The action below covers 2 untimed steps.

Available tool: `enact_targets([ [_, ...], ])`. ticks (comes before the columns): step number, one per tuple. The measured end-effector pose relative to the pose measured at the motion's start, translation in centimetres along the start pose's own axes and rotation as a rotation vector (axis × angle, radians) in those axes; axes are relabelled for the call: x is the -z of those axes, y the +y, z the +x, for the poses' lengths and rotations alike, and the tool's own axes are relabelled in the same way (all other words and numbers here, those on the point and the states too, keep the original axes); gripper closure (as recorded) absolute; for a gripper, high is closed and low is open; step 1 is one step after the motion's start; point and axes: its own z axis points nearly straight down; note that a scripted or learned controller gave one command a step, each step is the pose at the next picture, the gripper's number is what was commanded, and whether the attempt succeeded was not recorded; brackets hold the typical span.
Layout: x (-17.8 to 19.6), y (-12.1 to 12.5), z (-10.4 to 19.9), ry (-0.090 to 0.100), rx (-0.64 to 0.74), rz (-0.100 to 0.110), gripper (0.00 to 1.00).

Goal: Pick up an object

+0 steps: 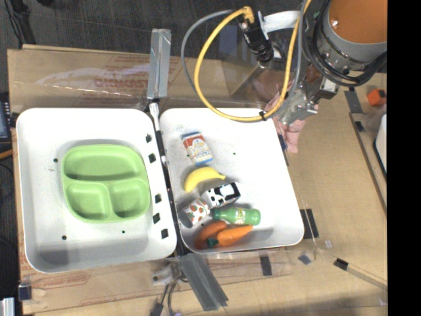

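— Gripper (297, 114) first, operator: you find it hanging over the far right corner of the right bin (279, 206), and something pinkish hangs at its tip, but you cannot tell whether it is clamped on that or simply in front of it.

— So where do you send it?

— Toward you and to its left. Nearest lies the small carton (197, 147); beyond it the banana (202, 178), then the black-and-white toy (220, 194), the green bottle (235, 216) and the carrot (227, 236), huddled against the near wall.

— Why huddled?

— Likely they slid there; that crowding makes a clean pinch harder, so you might judge the carton, lying apart, the easier target.

— And the green tray (105, 183)?

— Farther left still, sitting in the left bin (39, 242), probably as a drop spot.
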Motion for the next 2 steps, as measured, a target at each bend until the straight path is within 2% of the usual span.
enact_targets([
  [1, -4.20, 5.08, 0.96, -0.013, -0.407, -0.008, 1.00],
  [2, -3.55, 5.03, 1.16, -0.022, -0.405, -0.003, 1.00],
])
